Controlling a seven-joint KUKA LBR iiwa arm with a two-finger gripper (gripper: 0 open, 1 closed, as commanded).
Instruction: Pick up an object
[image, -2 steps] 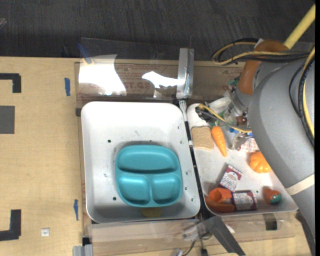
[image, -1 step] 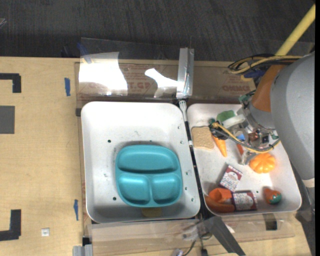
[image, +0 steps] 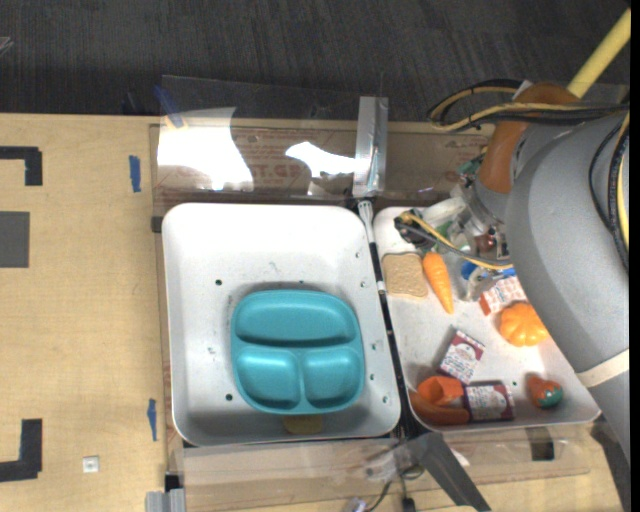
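Gripper (image: 452, 228) sits over the right bin's (image: 430, 415) far end, finger state undeterminable; carrot (image: 438, 281) lies just near-left, long axis near-far.

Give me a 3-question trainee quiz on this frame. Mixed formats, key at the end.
1. True or false: the teal tray lies in the left bin.
2. Which lies beside the bread slice? A) carrot B) banana C) spoon
3. Fill in: the tray has ___ compartments.

Key: 1 true. 2 A, the carrot, in the right bin. 3 three, one wide one above two smaller ones.
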